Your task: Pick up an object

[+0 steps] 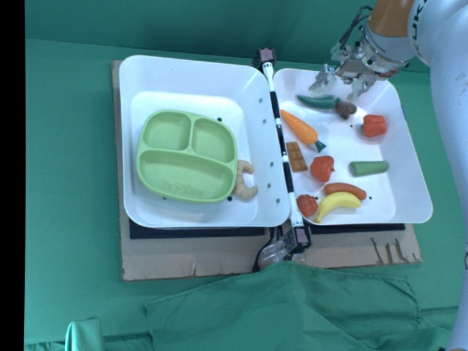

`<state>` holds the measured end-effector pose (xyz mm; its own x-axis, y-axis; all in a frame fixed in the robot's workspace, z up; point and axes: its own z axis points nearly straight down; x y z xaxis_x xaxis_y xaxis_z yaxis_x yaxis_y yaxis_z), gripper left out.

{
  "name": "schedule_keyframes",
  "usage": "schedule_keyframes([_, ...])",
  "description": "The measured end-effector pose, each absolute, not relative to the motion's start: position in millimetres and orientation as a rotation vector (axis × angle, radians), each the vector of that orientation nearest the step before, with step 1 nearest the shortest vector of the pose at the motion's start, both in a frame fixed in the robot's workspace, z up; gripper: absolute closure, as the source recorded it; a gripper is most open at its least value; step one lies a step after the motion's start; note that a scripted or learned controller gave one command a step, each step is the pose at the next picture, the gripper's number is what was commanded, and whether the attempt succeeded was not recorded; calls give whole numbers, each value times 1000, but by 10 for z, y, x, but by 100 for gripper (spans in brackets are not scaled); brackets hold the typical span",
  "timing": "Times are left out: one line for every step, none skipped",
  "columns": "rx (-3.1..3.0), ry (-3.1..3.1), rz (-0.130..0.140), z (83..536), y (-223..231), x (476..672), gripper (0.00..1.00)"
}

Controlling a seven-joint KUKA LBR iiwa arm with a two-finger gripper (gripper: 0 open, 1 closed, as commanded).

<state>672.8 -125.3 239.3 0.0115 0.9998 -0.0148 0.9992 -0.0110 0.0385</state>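
My gripper (pixel 340 82) hangs above the far end of the right bin (pixel 409 189), its fingers spread with nothing between them. Just below it lie a green chili pepper (pixel 316 101) and a small brown mushroom-like piece (pixel 345 109). Further in the same bin are a carrot (pixel 300 128), a red bell pepper (pixel 374 125), a brown waffle block (pixel 296 156), a red tomato (pixel 322 168), a green cucumber piece (pixel 368 168), a sausage (pixel 345 189), a banana (pixel 337 206) and a strawberry (pixel 307 205).
The left bin (pixel 146 79) holds a light green divided plate (pixel 189 156) with a tan croissant (pixel 244 180) at its right edge. A hinged divider (pixel 279 134) runs between the bins. Green cloth (pixel 292 309) bunches up at the front.
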Motion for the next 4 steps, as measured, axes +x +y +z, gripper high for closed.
schedule_keyframes([2218, 2212, 6, 1916, -1507, 6482, 0])
schedule_keyframes([2229, 2209, -3, 1877, -1908, 6024, 0])
schedule_keyframes([2212, 2207, 13, 2986, -1878, 6007, 0])
schedule_keyframes([2229, 2217, -5, 1995, -1873, 5761, 0])
